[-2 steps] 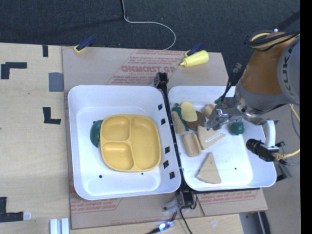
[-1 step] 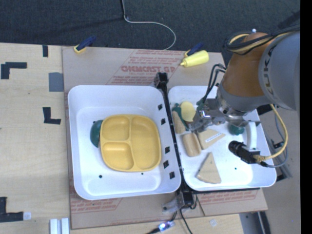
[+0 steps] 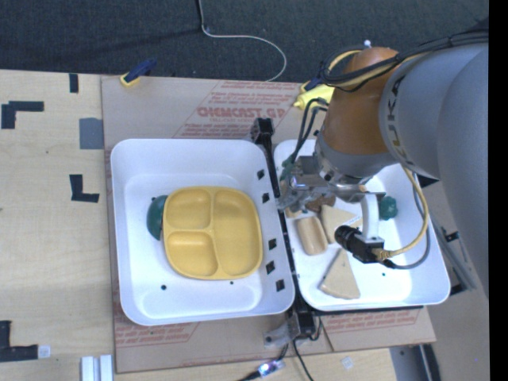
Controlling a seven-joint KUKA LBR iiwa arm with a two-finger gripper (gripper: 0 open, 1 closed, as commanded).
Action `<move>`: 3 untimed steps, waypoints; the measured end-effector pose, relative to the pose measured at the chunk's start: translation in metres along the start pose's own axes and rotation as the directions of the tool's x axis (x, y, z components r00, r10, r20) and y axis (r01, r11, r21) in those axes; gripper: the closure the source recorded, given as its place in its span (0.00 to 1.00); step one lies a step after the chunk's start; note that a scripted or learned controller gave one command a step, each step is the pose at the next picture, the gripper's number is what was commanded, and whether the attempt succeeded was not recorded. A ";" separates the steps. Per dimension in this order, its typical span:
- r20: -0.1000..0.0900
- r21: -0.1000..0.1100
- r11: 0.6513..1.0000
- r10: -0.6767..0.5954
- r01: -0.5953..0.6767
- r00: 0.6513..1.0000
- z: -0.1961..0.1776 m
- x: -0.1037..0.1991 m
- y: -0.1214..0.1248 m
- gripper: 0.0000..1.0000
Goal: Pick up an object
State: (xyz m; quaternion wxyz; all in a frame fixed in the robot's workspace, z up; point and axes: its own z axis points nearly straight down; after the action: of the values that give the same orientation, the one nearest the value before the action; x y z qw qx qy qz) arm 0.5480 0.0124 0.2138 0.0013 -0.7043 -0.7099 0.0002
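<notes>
The hand (image 3: 305,195) sits low in the right bin (image 3: 429,288), over a tan block (image 3: 311,235) beside a tan wedge (image 3: 341,276). Its grip state cannot be determined. Risk: crowded pieces near the bin wall may deflect the grasp.

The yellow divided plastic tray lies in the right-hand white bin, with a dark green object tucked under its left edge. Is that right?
Not quite. In the camera view, the yellow divided plastic tray lies in the left-hand white bin, not the right. The dark green object does sit at its left edge, partly under it.
</notes>
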 end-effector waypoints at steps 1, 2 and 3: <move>0.001 0.000 1.000 0.005 -0.005 1.000 -0.008 0.016 -0.001 1.00; 0.002 -0.001 1.000 0.007 -0.007 1.000 -0.015 0.004 0.008 1.00; 0.003 0.001 1.000 0.006 -0.006 1.000 -0.008 0.015 0.011 1.00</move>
State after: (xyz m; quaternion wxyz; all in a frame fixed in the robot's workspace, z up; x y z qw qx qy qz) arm 0.5590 0.0272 0.2221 0.0007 -0.7065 -0.7077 0.0014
